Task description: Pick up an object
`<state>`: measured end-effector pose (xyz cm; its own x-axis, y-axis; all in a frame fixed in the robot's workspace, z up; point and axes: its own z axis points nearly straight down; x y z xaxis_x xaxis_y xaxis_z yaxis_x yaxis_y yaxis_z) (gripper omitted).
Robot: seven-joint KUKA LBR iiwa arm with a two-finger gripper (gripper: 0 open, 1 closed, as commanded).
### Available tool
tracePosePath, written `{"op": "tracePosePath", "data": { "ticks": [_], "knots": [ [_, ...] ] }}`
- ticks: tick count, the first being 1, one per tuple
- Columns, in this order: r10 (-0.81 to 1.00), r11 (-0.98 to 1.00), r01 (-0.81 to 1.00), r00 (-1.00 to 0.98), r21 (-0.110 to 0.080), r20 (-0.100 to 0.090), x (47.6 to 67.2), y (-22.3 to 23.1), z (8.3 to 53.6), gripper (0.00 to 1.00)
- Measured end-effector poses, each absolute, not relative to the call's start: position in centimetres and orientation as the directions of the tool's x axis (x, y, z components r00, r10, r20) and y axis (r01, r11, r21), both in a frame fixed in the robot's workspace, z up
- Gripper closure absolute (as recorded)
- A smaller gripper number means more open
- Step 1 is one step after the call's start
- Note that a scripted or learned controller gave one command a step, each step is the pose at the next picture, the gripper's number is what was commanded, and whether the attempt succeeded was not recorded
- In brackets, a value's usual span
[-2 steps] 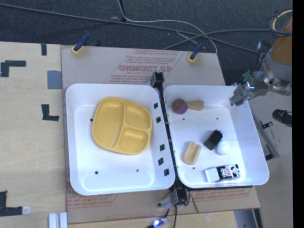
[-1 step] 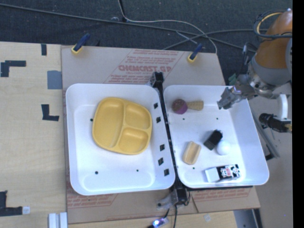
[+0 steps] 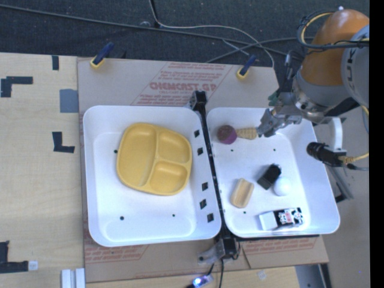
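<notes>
I see two white bins: the left bin (image 3: 99,161) and the right bin (image 3: 312,185), clipped together along their shared edge by black clips (image 3: 204,188). They sit on a cardboard sheet (image 3: 180,83) printed with red lettering, held to the counter (image 3: 36,179) by blue-and-yellow clamps (image 3: 102,54). Black cables (image 3: 198,29) cross the dark floor behind.

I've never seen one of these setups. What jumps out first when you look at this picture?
Probably the big yellow divided plate, lying alone in the left bin. Next, the arm's orange band at the upper right, with its gripper low over the right bin, beside a toy ice-cream cone. Smaller items lie nearer the front: a tan block, a black piece, a white ball.
</notes>
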<state>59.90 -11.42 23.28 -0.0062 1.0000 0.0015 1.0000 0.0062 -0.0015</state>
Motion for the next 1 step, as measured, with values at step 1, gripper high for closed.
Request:
{"op": "tracePosePath", "data": {
  "ticks": [1],
  "knots": [
    [1.000,0.006,1.000,-0.006,-0.003,0.001,58.06,-5.85,23.70,1.00]
  ]
}}
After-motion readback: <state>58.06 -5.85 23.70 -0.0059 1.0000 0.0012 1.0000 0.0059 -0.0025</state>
